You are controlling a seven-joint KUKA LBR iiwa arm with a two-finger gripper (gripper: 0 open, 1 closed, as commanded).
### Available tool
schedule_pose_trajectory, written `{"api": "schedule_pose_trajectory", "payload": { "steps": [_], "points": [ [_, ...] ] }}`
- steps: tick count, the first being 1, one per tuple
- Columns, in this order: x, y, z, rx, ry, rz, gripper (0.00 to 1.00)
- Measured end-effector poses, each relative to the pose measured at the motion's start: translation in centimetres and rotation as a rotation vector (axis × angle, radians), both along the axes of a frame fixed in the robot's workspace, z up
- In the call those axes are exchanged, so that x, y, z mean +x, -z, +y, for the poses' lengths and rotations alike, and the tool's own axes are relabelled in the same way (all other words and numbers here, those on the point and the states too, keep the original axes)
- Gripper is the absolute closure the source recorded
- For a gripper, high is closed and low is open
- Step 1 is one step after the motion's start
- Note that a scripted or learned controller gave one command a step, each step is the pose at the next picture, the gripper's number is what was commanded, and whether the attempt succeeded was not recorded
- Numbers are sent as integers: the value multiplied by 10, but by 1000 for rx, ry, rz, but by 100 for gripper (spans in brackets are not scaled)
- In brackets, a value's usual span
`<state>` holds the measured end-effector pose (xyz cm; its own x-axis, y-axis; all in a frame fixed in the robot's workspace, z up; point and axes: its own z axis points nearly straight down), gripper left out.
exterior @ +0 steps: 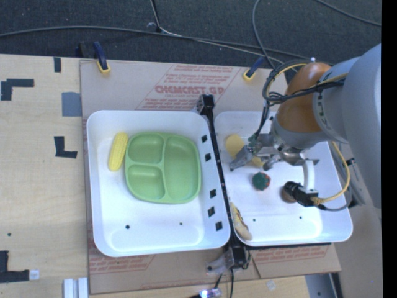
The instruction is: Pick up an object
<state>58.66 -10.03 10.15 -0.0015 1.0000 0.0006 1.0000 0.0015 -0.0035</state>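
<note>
1. Since hugging the divider at the near rim of the right bin (291, 227), tan scrap (240, 223) looks awkward to grab. Might just bump the wall.
2. Further in, small green-red ball (261, 180) loose on the floor. Probably the pick, but could roll off at one nudge.
3. Just beyond, gripper (249, 160) low between the ball and a yellow lump (234, 144). Spread or pressed together, can't tell.

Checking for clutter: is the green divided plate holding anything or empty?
Empty. All three compartments of the green plate show bare; the corn cob lies beside it in the left bin.
</note>
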Motion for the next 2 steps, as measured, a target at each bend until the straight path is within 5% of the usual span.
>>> {"api": "schedule_pose_trajectory", "payload": {
  "steps": [1,2],
  "points": [
    [0,-12,0,0,-2,0,100],
    [-6,-58,6,0,0,-4,100]
  ]
}}
